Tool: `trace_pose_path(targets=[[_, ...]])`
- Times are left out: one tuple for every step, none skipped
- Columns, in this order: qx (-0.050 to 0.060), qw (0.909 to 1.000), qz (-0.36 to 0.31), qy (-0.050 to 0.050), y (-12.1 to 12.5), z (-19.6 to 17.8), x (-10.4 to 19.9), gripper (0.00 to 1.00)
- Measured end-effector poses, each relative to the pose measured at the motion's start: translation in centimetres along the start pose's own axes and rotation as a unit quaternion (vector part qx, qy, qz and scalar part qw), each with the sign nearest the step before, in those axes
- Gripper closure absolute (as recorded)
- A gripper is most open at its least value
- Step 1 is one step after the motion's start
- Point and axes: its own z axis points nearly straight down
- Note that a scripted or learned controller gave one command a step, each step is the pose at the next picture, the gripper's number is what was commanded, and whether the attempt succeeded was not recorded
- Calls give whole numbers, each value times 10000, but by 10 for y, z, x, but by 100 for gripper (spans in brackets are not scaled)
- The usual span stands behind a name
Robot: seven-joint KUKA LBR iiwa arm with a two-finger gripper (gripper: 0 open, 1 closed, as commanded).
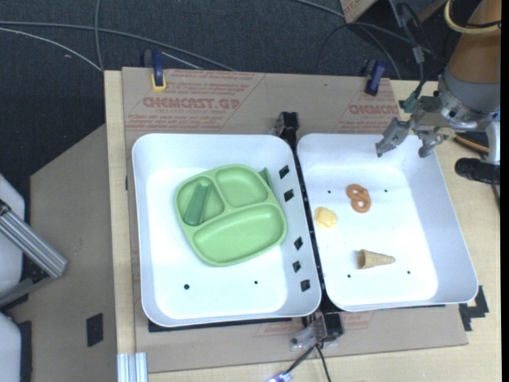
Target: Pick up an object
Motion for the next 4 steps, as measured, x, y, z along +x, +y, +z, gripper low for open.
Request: trace_pose_path(targets=[[-75, 10000, -15, -14, 3, -9, 1, 0], [-49, 10000, -23, -6, 8, 39, 9, 0], [-47, 10000, -20, -6, 4, 85, 16, 0], [-49, 10000, -22, -8, 4, 126, 17, 0]])
